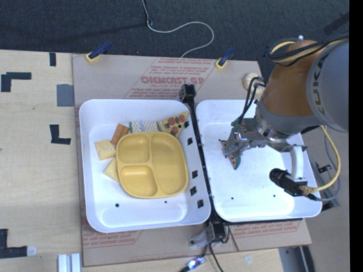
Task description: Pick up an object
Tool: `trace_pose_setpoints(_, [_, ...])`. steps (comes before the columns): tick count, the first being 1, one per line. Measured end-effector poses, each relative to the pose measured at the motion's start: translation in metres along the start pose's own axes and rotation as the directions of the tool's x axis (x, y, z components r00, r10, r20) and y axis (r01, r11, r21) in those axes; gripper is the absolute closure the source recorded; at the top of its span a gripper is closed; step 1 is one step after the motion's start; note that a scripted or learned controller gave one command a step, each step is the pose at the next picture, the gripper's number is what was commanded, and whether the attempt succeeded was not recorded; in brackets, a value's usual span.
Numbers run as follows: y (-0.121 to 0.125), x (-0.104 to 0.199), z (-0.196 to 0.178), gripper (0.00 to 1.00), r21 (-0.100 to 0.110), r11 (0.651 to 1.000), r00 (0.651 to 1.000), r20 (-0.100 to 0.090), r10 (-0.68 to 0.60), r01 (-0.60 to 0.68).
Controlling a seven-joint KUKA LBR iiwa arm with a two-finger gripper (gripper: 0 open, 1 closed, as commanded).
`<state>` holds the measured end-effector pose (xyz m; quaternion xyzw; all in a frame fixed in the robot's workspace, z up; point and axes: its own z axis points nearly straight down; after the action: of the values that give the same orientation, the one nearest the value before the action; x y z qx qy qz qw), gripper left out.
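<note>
Your two-finger gripper (233, 151) hangs over the right white bin (266, 205), finger state unclear; settle squarely on that small teal object (236, 161) before lifting.

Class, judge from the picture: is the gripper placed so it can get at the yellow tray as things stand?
Probably not yet: the gripper is over the right bin, and the divider lies between it and the yellow tray.

Wooden bench (34, 169), cardboard sheet (164, 78), dark carpet (74, 13), white cable (181, 27)

Left bin (91, 152) crowded by yellow tray (152, 164)
</note>
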<state>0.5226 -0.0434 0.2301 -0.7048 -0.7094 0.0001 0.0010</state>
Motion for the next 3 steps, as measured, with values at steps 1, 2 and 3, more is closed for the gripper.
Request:
trace_pose_setpoints(1, [0.015, 0.042, 0.009, 1.00, 0.001, 1.000, 1.000, 0.001, 0.001, -0.001])
trace_pose_setpoints(2, [0.039, 0.081, 0.011, 1.00, -0.001, 1.000, 1.000, 0.001, 0.000, 0.000])
trace_pose_setpoints(3, [0.032, 0.085, 0.017, 1.00, 0.001, 1.000, 1.000, 0.002, 0.005, -0.005])
